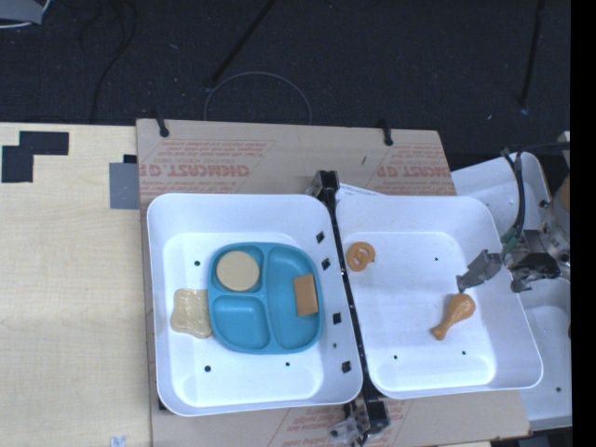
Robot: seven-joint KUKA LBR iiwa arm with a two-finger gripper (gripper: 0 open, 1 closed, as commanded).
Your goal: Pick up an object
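**Camera view: a claw near a toy drumstick**

Camera view looks down on two white bins side by side on a brown cardboard sheet (279, 161).

The left bin (177, 226) has a blue tray (251, 329) in it. The tray has three parts. A round tan cookie (237, 270) sits in the top left part. An orange-brown block (305, 295) sits in the right part. The big bottom part has nothing in it. A pale yellow piece of toy food (191, 312) lies just beside the tray on its left, touching the tray's edge.

The right bin (419, 371) has two things in it. A small orange ring like a pretzel (360, 255) lies near the top left corner. A toy drumstick (453, 315) lies toward the right side, tilted, with its fat end up and to the right.

The arm comes in from the right, over the right bin's edge. Its gripper (480, 270) sits just above the fat end of the drumstick, very close to it. I see one grey finger (479, 271) sticking out to the left. I cannot tell how far the claw is open. I see nothing held in it. The drumstick lies on the bin floor.

A black clip (328, 186) sits at the top where the two bins meet.
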